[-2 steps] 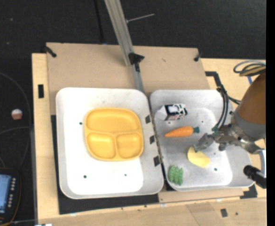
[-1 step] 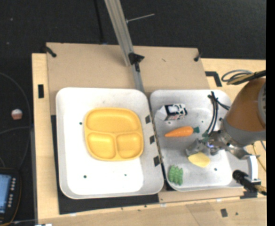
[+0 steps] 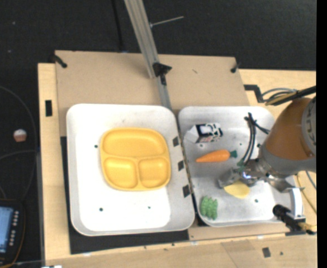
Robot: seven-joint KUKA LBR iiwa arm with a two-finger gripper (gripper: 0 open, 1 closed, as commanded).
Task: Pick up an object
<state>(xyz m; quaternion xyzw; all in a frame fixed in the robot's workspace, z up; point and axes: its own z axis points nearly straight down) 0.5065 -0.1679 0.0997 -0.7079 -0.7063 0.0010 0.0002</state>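
Green toy [image 3: 209, 206] beside yellow piece [image 3: 237, 191] — gripper [image 3: 237, 178] above, carrot [image 3: 213, 157] behind.

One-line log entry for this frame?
arm: over right bin | gripper: low, at yellow piece | grasp: unconfirmed | carrot, green toy: loose

Worktop [image 3: 124, 82]: pale tan board, light wood edge.
Left bin [image 3: 85, 205]: white, plain, a few small dark dots.
Right bin [image 3: 230, 121]: white, greyer in sheen.
Tray [image 3: 135, 158]: yellow-orange, three compartments, one tone throughout.
Carrot [image 3: 213, 157]: orange body, green tip.
Green item [image 3: 208, 206]: bright green, knobbly surface.
Yellow item [image 3: 237, 191]: pale yellow.
Small item [image 3: 208, 132]: black and white patches.
Arm [image 3: 290, 135]: orange band, grey below.
End effector [image 3: 236, 177]: grey metal.
Floor: black.
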